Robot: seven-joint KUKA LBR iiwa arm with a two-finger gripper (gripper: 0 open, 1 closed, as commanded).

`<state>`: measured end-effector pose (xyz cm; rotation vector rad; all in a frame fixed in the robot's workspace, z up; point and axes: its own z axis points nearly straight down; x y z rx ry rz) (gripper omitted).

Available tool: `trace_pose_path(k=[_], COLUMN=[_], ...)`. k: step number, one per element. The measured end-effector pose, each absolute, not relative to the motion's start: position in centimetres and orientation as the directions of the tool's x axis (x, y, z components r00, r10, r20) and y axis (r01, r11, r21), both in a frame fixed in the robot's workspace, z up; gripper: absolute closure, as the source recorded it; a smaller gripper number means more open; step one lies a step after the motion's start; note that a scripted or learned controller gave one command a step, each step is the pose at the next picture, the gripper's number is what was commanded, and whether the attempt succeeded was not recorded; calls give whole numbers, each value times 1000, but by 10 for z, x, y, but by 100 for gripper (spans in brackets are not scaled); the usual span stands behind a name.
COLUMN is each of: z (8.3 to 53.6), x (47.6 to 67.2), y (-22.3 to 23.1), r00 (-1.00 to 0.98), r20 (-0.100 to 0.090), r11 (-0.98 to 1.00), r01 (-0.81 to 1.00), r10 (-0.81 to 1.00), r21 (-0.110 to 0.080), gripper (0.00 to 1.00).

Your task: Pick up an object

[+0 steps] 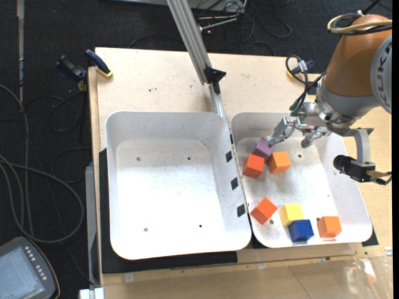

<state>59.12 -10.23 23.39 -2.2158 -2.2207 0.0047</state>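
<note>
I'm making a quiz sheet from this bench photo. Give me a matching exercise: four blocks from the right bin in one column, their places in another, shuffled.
Blocks:
1. purple block
2. blue block
3. yellow block
4. orange block farthest right

Places:
A. touching the blue block's upper edge
B. near the bin's lower right corner
C. right beside the gripper
D. at the bin's lower edge, below yellow

Pairs: 1-C, 2-D, 3-A, 4-B

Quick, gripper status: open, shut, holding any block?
Gripper: open, holding nothing; it is above the right bin, one finger reaching toward the purple block.
</note>
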Motion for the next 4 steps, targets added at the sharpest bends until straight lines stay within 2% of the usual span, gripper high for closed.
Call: trace_pose_path(k=[1, 2, 3, 4], z=[236, 189, 130, 124], x=[592, 596, 599, 606], y=[-103, -109, -113, -114], r00=[0, 1, 2, 1], r20=[0, 0, -2, -7], r11=[0, -1, -2, 0], r01=[1000, 1000, 1000, 1000], r10=[1000, 1000, 1000, 1000], r21=[-1, -5, 4, 29], gripper=[0, 0, 0, 0])
